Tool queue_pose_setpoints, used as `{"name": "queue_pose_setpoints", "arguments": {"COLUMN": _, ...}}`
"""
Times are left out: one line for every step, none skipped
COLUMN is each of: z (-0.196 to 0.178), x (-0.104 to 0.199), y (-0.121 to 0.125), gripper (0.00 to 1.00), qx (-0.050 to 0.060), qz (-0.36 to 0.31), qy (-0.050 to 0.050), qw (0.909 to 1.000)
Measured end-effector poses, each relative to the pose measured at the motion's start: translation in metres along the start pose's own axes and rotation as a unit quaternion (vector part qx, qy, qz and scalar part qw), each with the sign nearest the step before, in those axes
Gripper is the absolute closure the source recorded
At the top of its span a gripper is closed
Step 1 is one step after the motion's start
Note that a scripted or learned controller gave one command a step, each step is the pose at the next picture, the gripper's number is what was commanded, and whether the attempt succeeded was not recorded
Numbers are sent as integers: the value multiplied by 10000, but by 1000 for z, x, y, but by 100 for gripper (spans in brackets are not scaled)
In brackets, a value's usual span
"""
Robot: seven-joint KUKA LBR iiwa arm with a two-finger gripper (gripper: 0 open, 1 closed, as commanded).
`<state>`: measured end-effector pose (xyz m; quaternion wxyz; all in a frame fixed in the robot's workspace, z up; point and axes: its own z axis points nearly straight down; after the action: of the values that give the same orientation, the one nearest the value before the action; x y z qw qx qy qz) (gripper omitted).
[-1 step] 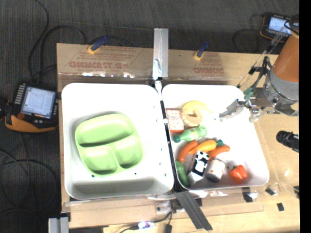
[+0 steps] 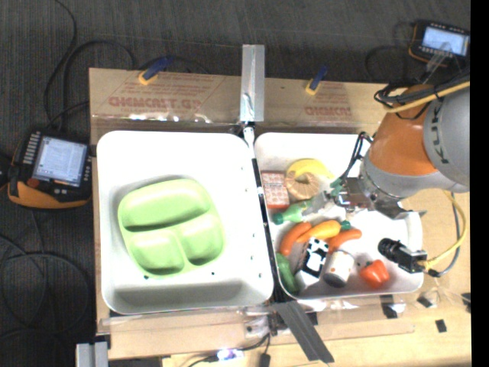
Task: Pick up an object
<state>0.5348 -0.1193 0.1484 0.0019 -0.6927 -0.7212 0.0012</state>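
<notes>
Claw (image 2: 334, 198) low over toy pile (image 2: 321, 239) in right bin (image 2: 267, 147) — wrist hides grip

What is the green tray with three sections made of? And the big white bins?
The pale green three-section tray looks like moulded plastic: smooth, rounded edges, soft sheen. The two shallow white bins also seem to be plastic, glossy with rounded rims, though that is only a guess from the look.
</notes>
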Motion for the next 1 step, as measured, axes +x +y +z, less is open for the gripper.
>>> {"name": "queue_pose_setpoints", "arguments": {"z": 49, "x": -9, "y": -38, "gripper": 0, "qx": -219, "qz": -763, "qy": -59, "qw": 9968}}
